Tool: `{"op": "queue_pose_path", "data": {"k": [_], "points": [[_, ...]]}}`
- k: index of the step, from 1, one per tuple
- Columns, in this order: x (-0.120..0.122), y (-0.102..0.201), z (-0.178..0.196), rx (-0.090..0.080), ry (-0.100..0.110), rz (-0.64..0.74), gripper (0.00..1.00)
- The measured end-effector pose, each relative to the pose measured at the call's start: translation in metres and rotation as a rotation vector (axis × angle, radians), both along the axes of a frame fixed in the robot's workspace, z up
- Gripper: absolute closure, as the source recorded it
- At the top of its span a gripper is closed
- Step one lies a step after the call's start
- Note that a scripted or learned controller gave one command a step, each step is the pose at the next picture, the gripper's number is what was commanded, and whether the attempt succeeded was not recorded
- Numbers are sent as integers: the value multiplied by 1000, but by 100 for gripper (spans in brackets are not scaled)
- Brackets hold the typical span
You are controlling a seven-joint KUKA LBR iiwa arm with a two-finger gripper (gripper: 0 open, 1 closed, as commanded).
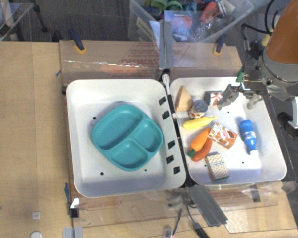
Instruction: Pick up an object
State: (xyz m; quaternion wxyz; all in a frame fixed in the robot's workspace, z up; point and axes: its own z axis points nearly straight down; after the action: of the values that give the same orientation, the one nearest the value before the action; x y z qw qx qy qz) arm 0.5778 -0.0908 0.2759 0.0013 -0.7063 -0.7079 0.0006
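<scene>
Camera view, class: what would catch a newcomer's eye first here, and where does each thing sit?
The big teal divided plate lies alone in the left bin. The right bin holds a cluster of small toys, with an orange carrot, a yellow banana and a blue bottle. The gripper hangs over that bin's far side.
</scene>
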Motion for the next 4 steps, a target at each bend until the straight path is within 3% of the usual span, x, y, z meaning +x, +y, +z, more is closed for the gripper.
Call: {"op": "queue_pose_path", "data": {"k": [1, 2, 3, 4], "points": [[-11, -17, -173, -1, -4, -110, 0], [-57, -78, -185, 6, -13, -74, 0], [-57, -82, -176, -4, -18, -78, 100], [-56, -79, -175, 2, -16, -73, 0]]}}
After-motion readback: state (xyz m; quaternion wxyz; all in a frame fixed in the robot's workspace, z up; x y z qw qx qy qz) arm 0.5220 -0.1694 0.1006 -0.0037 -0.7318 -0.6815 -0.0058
